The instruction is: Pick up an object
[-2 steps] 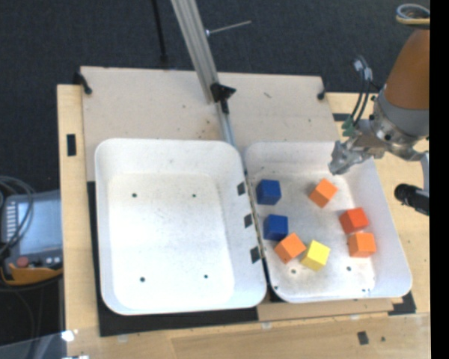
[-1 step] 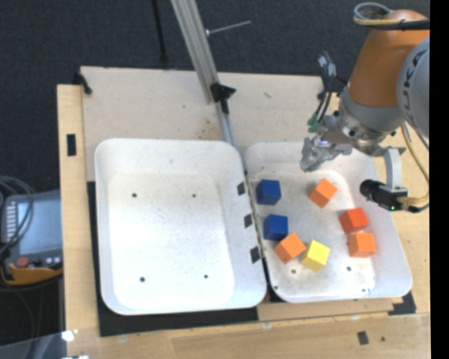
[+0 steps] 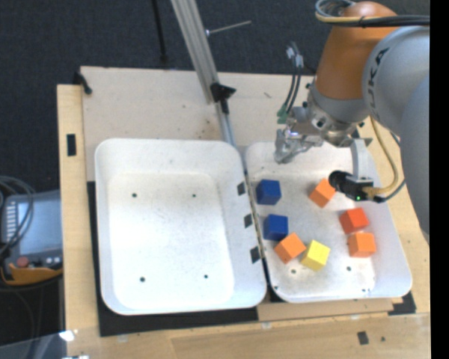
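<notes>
gripper above right bin, tips blurred

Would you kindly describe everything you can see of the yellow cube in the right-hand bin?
The yellow cube is a small, plain, matte block, solid-coloured like painted wood or foam. It rests on the floor of the right bin, near the front, turned at an angle to the bin's edges. An orange cube sits right beside it on the view's left, apparently touching or nearly so. The gripper is at the bin's far end, well away from it.
</notes>
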